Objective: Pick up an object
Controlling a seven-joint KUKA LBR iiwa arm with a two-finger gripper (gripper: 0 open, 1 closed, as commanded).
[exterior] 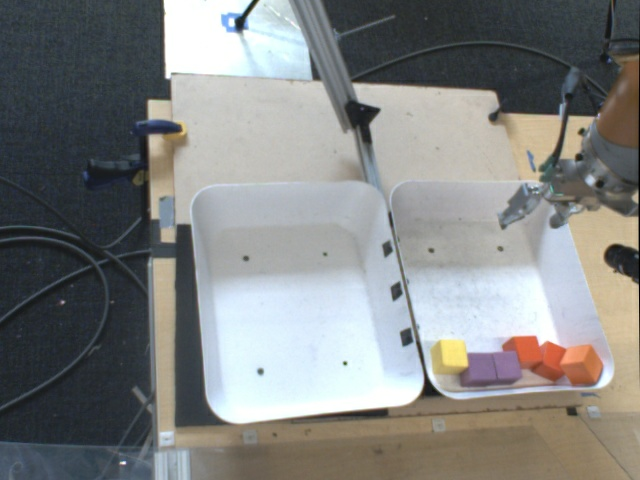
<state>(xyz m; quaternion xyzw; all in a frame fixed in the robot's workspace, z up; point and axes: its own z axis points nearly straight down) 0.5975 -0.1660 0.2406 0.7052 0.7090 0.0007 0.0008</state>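
Gripper: the gripper (536,208) hangs over the right bin's (470,268) far right corner, fingers spread apart, nothing between them
Blocks: yellow block (450,355), purple block (490,368) and orange blocks (556,359) lie in a row along the near wall, well apart from the gripper
Left bin: left bin (290,298) sits beside it, walls touching

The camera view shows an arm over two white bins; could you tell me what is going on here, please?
A grey and orange robot arm reaches in from the right, with its pincer over the upper part of the right bin, holding nothing. The blocks lie in a row along that bin's near edge: a yellow block, a purple block and orange blocks. The pincer is well apart from them, so no pick has been made yet.
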